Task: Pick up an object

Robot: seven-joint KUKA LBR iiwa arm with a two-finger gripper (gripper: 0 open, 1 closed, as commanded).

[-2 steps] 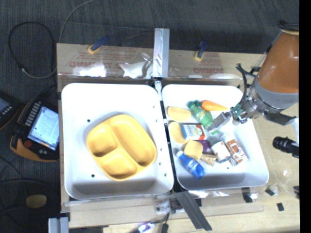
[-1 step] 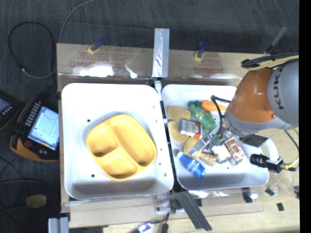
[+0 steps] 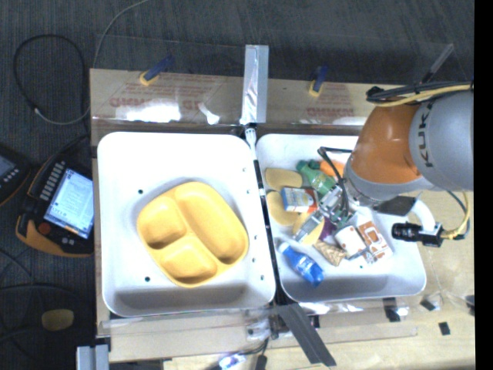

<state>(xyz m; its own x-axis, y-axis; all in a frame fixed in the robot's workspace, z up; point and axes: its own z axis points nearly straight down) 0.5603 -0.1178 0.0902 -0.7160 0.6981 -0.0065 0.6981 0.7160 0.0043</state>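
The arm reaches in from the right over the right bin, and its gripper hangs down into the heap of small things near the bin's middle. Whether it has hold of anything cannot be told, since the wrist hides the tip.

Just left of the gripper lies a small grey-blue packet, touching a yellow flat piece beneath it. A green object sits just above the gripper, close to the orange band. Below and to the left a blue bottle lies on its side, its long axis running from upper left to lower right, apart from the gripper. To the right of the gripper rests a white-and-red carton, tilted, perhaps leaning on a brown packet. These crowd the gripper on all sides.

The left bin holds a yellow divided tray, well apart from the gripper.
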